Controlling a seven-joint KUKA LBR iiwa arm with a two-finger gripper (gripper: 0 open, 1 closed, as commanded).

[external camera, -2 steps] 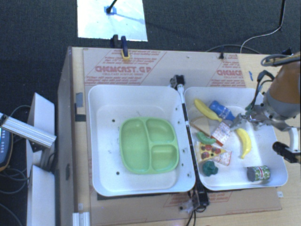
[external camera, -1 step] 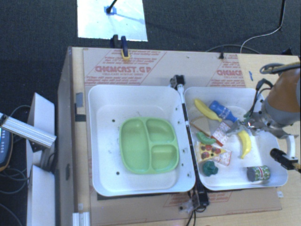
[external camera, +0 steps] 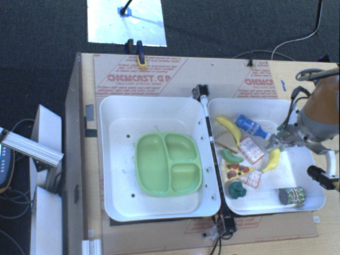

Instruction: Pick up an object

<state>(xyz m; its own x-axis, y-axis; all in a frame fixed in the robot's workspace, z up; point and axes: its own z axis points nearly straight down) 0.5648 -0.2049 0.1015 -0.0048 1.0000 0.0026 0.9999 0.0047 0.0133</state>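
Dark carpet surrounds my tabletop (external camera: 159,73) with its two white bins. My gripper (external camera: 277,141) hangs over the right bin (external camera: 311,203), just above a small yellow banana (external camera: 272,161); I cannot tell how its fingers stand. Left bin (external camera: 114,142) holds a green divided plate (external camera: 168,163).

Left bin (external camera: 114,158): green tray (external camera: 169,164) fills the middle, bare floor along its left wall | Right bin (external camera: 313,198): toys crowd the left half, can (external camera: 292,195) near right corner, open floor between | arm (external camera: 319,116) blocks right edge
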